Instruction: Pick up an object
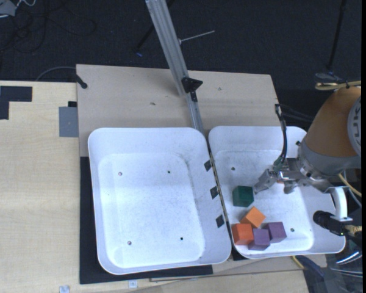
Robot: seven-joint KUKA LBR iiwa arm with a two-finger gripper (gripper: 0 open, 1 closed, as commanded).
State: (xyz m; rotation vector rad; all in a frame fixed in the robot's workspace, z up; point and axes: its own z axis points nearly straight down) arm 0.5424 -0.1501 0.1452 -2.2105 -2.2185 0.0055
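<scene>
The large shallow white plastic bin on the left (110, 145) offers a wide bare floor bounded by its raised rounded rim. A slanted grey aluminium rail (171, 47) runs down from the top of the view to the seam where the two bins meet. The smaller white plastic bin on the right (244, 140) has open floor across its upper half; its contents crowd the lower half. A dark green cube (243, 195) sits near the middle of this bin, apart from the others. Below it an orange cube, turned diamond-wise (255, 217), lies just above a darker orange-red cube (243, 233), which sits close to the bin's lower left rim. Two purple cubes (268, 234) touch each other just right of these. The two-finger metal gripper (269, 180) hangs over the bin's right-centre, just right of and slightly above the green cube, with nothing seen between its fingers; whether they are spread or pressed together I cannot tell. The grey arm with its orange band (332, 127) enters from the right.
</scene>
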